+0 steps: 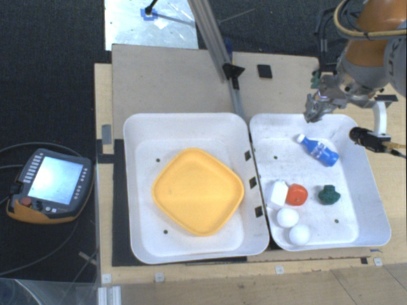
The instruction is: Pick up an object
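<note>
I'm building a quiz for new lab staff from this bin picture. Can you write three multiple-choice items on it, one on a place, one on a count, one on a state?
1. Where is the yellow plate?
A. left bin
B. right bin
C. on the bench outside the bins

2. How many white balls are in the right bin?
A. none
B. two
C. five

3. How is the blue bottle resting?
A. standing upright
B. lying on its side
C. lifted by the gripper

Answers:
1 A, it lies flat in the left bin.
2 B, two sit together near the front edge.
3 B, it lies flat on the bin floor, apart from the gripper.
</note>
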Motion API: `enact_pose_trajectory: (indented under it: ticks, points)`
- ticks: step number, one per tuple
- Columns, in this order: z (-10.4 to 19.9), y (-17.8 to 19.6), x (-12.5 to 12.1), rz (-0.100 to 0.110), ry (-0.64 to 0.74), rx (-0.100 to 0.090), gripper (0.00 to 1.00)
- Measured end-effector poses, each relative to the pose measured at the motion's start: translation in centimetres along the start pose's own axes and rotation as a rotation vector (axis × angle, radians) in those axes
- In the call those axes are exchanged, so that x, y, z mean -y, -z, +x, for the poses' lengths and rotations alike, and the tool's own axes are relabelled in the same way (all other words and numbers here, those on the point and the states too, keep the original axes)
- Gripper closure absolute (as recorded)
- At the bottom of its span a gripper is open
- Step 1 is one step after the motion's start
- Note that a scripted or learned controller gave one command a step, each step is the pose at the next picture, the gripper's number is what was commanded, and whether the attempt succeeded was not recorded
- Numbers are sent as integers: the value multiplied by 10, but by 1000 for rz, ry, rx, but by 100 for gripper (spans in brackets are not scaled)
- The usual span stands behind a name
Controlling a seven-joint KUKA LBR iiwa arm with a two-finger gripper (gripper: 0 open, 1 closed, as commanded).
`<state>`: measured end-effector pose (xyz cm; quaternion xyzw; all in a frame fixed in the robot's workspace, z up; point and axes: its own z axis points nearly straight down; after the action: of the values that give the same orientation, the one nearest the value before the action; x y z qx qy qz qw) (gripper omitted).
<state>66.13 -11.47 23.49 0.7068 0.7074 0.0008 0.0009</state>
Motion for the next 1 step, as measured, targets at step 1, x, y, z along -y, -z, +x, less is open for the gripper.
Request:
enact_pose_trajectory:
  ticks: [1]
  points:
    - [51,10,8,1,4,-1,100]
